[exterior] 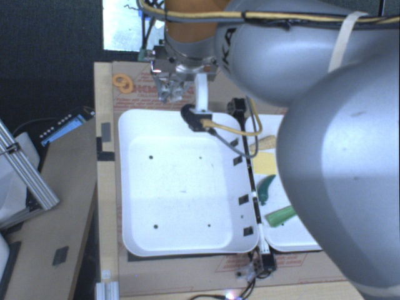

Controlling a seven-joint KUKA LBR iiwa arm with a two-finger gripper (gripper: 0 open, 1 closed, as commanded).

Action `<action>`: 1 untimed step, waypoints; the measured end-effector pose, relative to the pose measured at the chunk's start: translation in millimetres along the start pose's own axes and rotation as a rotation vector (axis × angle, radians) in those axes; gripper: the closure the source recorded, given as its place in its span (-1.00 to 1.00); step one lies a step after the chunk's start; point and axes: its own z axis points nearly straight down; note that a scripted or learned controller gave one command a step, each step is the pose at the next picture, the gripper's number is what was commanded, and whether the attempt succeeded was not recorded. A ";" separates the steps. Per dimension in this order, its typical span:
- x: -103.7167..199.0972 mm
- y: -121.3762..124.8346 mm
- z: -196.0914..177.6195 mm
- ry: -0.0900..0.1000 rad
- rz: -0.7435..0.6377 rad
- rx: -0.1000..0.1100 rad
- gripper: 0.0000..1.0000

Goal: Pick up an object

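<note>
Two bins (134, 167); gripper (170, 91) hangs over the far rim (finger state hidden: cannot tell)

Your two-finger gripper (170, 92) hangs beyond the far rim of the left shallow white plastic bin (134, 167). Left of the fingers, an orange ring (123, 83) lies on the bench. Well to their right and nearer you, a yellow flat block (265, 164), a dark green curved piece (265, 188) and a light green stick (280, 215) lie in the right shallow white plastic bin (294, 241).
</note>
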 end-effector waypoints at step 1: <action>0.1 0.0 6.6 0.001 0.000 0.000 1.00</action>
